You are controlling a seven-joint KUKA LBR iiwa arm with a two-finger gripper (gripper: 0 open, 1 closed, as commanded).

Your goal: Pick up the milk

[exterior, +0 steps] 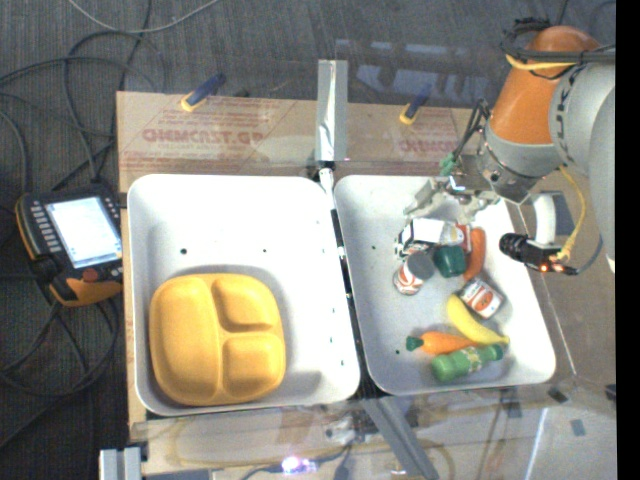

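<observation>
Our gripper (432,200) hangs over the upper part of the right bin (375,268), fingers spread apart with nothing between them. Just below it we see what we take to be the milk (428,232), a small white carton lying near the bin's middle, crowded by a dark green item (450,260), a grey lump (420,264) and a red-and-white can (407,281) beneath it. A banana (470,320), a carrot (440,343) and a green bottle (465,361) lie further down; the yellow tray (217,338) sits in the left bin (200,208). We judge this the approach step: next we need to descend squarely over the carton and close without snagging its neighbours.
</observation>
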